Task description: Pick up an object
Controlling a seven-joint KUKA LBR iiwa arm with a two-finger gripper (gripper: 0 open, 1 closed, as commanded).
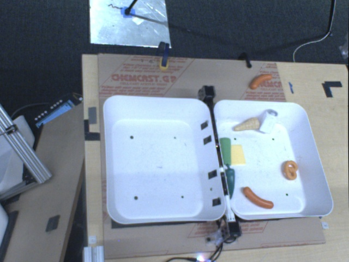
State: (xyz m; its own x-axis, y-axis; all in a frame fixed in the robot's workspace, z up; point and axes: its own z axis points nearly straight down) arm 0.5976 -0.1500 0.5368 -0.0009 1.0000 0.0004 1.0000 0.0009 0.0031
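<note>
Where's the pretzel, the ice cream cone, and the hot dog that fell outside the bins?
pretzel [290, 170]: camera view, on its middle.
ice cream cone [247, 125]: camera view, on the cone's body.
hot dog [260, 81]: camera view, on its middle, on the bench.

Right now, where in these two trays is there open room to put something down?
The left bin offers bare floor wall to wall. In the right bin, bare floor lies between the yellow block and pretzel. The divider side, with the green piece, is crowded.
</note>
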